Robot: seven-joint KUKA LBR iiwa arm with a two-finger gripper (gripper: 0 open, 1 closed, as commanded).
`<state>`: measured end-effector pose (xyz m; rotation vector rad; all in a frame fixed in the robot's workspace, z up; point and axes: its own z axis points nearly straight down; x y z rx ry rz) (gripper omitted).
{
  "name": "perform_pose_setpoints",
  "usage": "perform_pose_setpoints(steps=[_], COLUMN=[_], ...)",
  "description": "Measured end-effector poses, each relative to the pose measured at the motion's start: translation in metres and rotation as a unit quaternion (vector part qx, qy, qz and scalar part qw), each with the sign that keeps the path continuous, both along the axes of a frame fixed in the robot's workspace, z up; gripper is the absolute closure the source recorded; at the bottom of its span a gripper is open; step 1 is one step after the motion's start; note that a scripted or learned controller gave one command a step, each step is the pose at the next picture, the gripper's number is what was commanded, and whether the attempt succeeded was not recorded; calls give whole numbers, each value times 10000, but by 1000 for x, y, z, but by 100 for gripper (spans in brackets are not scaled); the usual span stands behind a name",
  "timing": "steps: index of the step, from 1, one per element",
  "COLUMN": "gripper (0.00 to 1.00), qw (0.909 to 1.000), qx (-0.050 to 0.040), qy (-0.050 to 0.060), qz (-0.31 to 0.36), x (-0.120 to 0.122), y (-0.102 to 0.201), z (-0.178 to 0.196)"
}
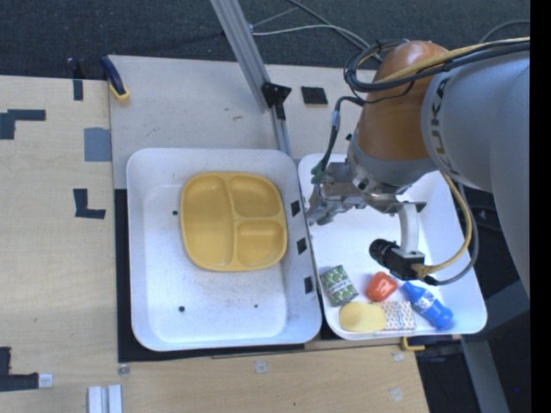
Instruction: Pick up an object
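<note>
Nearest the lens: grey arm point(482, 101) with orange band point(405, 101), reaching in from the right over the right bin point(461, 222). From the left: left bin point(155, 256) bearing a yellow divided plate point(233, 221), lying flat. Then gripper point(325, 203), low over the right bin's upper-left part beside the shared wall; finger state not discernible, nothing seen between them. Candidate objects clustered at that bin's near edge, apart from the gripper: green packet point(337, 285), yellow lump point(362, 317), red piece point(381, 286), patterned packet point(399, 316), blue bottle point(429, 305). Pick judged not yet done: all objects at rest; approach, grasp and lift left to do.
</note>
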<state>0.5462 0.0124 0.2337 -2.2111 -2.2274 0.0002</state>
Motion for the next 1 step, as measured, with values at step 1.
perform_pose_setpoints(steps=[1], gripper=[100], qw=[10000], qx=[-8], qy=[10], qz=[-8], x=[-15], y=[50], z=[-12])
